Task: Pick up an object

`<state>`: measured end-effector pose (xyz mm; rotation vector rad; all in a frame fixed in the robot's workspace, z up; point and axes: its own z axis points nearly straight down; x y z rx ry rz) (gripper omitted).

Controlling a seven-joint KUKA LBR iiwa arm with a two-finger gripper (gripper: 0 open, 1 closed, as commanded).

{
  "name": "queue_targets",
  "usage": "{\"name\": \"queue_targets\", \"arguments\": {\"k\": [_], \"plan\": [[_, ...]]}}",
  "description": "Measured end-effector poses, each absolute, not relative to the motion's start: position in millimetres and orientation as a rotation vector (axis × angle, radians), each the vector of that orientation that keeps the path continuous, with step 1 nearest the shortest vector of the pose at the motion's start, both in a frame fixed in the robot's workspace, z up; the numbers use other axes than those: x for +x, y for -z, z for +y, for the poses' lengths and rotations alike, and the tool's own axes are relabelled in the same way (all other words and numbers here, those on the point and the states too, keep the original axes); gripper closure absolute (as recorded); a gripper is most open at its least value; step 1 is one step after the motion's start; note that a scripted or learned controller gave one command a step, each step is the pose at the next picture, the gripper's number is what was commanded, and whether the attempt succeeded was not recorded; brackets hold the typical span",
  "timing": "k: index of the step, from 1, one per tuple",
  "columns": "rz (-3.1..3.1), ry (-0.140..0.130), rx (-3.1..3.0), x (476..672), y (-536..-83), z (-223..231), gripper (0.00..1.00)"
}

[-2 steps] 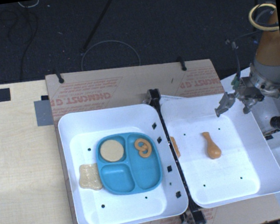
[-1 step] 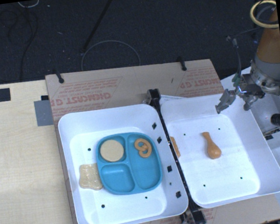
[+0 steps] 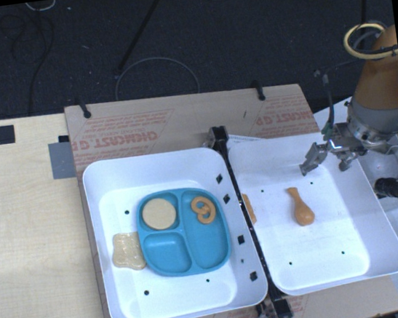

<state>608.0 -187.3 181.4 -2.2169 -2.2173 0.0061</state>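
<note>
Camera view, logged from my remote station:

- Gripper (image 3: pixel 329 157): I find it at the right of the frame, over the upper right part of the right bin (image 3: pixel 379 263). Two fingers spread apart, nothing between them. I judge it is poised high, ready to come down on a target
- Drumstick-shaped toy (image 3: pixel 300 207): tan, lying alone on the right bin floor, below and left of the gripper, well apart from it. Nearest candidate for pickup, I reckon, with open floor all round
- Small orange piece (image 3: pixel 249 209): pressed against the right bin's left wall; awkward for fingers, I judge
- Left bin (image 3: pixel 124 305): holds a blue divided tray (image 3: pixel 186 258)
- Round tan disc (image 3: pixel 158 213): in the tray's upper left compartment
- Pretzel (image 3: pixel 204 210): in the tray's upper right compartment
- Pale bread-like slice (image 3: pixel 127 251): on the bin floor, touching the tray's left edge
- Cardboard sheet (image 3: pixel 151 128): under both bins, likely a base
</note>
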Motion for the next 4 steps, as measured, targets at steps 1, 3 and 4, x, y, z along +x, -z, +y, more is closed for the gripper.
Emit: {"name": "queue_targets", "arguments": {"k": [1,3,4], "plan": [[-2.222,-0.005,-2.214,616.5,-123,-186,0.00],[-2.223,-0.004,-2.215,616.6,-97,-185,1.00],[-2.225,0.003,-2.221,611.9,-150,-177,1.00]]}}
